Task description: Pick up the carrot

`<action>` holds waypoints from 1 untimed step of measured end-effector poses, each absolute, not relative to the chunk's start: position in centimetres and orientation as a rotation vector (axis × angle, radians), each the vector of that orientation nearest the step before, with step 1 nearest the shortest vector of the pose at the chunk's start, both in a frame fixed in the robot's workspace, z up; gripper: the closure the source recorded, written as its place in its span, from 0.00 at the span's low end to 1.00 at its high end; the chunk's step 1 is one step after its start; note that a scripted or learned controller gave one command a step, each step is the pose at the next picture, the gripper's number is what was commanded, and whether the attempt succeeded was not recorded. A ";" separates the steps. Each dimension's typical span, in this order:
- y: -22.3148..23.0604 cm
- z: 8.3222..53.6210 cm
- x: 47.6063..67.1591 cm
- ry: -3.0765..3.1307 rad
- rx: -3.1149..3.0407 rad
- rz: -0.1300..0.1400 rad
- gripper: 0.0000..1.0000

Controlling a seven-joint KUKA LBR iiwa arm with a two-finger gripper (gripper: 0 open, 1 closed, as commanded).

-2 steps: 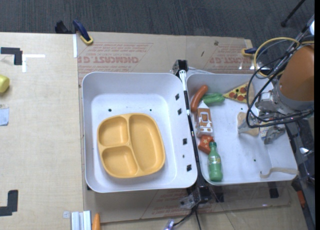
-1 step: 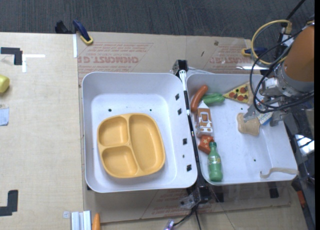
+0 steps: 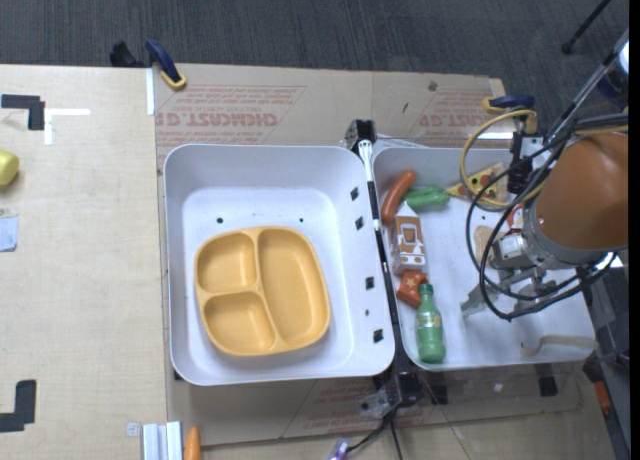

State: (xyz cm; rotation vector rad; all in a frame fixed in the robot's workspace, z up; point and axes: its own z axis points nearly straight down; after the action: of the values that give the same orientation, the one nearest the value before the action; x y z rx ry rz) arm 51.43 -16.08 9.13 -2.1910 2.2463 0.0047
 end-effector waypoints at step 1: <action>-21.6 12.6 49.9 1.843 -2.531 0.004 0.00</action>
State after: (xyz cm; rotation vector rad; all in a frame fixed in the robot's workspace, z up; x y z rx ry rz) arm 49.85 -21.61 12.60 -2.5314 1.8425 0.0044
